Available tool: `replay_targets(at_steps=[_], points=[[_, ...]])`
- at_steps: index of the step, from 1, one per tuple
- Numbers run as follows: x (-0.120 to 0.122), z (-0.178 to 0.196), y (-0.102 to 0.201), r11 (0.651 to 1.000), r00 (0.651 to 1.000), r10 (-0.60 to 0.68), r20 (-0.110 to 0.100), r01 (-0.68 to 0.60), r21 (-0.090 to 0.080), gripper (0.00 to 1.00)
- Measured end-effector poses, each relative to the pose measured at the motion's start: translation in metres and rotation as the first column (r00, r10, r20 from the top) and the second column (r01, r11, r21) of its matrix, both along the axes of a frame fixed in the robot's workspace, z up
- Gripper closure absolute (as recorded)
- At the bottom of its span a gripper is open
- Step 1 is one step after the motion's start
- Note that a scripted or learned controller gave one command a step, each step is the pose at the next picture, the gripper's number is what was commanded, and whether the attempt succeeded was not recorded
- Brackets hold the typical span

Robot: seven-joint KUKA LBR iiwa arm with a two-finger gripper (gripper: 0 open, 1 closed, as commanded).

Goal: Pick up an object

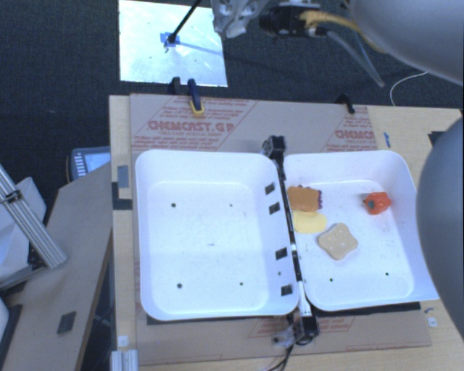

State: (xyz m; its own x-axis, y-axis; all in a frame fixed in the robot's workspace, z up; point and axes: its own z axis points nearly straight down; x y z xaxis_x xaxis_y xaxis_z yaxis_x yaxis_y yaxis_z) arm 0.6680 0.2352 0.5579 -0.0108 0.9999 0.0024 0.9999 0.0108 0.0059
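From above, two shallow white bins sit side by side on the bench. The right bin [391,163] holds four small things. A brown-orange piece with a purple edge [304,198] lies close to the bin's left wall, toward the far edge. Just beside it on the near side is a flat pale-yellow disc [310,222], the two touching or nearly so. A tan, bread-shaped piece [337,241] rests just beyond the disc, toward the middle of the bin floor. A small orange-red object [376,203] sits apart from these three, near the right wall. The left bin [145,217] shows its bare white floor with a few dark dots.

The gripper [233,18] hangs high at the picture's top edge, beyond the far edge of the bench and well away from both bins. I cannot tell from here how it is set. The grey arm [442,210] bulks in along the right side.
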Motion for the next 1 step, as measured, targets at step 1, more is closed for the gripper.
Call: replay_targets(at_steps=[1], points=[[-0.0784,-0.0661,-0.0753,1.0,1.0,-0.015,-0.013,0.015,-0.005,1.0]])
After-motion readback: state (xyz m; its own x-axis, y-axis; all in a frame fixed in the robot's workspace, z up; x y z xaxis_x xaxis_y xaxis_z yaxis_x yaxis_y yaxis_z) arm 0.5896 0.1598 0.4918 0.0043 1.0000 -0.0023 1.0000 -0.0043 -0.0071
